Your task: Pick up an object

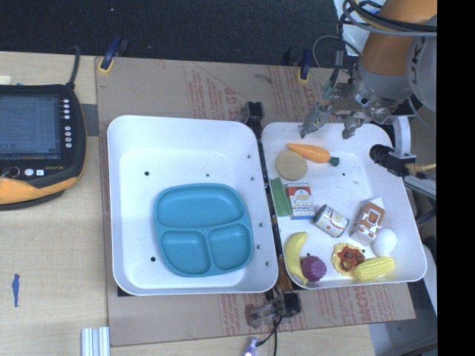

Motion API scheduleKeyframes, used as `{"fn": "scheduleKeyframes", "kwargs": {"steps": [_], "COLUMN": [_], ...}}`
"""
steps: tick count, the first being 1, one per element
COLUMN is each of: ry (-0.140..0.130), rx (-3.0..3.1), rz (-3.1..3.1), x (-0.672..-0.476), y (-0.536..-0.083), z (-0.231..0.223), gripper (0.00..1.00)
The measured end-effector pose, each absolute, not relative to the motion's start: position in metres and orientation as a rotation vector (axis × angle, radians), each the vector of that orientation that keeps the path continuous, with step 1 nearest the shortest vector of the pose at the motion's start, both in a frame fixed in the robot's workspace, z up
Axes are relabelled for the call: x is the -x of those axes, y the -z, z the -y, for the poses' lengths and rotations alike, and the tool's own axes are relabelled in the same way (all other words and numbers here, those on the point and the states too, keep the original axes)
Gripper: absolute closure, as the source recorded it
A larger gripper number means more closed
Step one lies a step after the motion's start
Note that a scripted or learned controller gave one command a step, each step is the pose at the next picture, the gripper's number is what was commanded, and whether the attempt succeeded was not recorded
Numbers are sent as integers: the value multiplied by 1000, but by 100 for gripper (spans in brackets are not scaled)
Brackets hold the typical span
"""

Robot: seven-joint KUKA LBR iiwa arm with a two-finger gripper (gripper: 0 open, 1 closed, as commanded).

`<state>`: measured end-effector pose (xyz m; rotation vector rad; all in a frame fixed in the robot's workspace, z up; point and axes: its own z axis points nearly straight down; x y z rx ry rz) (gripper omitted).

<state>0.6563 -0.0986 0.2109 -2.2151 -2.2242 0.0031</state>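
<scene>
Hovering my gripper (330, 130), fingers spread and holding nothing, just above the carrot (309, 153); still the approach step. Next I'd judge: drop straight onto the carrot and close.

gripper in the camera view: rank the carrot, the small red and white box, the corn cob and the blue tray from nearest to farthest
From the gripper, open above the right bin's far edge:
1. carrot, just below it in the right bin
2. small red and white box, mid right bin
3. corn cob, near corner of the right bin
4. blue tray, in the left bin
</scene>
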Motion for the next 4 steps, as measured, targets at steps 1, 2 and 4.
{"fn": "scheduleKeyframes", "kwargs": {"steps": [1, 2, 4], "ry": [-7, -4, -5], "rx": [2213, 2214, 2214], "rz": [2226, 2228, 2224], "x": [-644, -656, -656], "y": [-192, -192, -192], "z": [65, 17, 62], "gripper": [0, 0, 0]}}
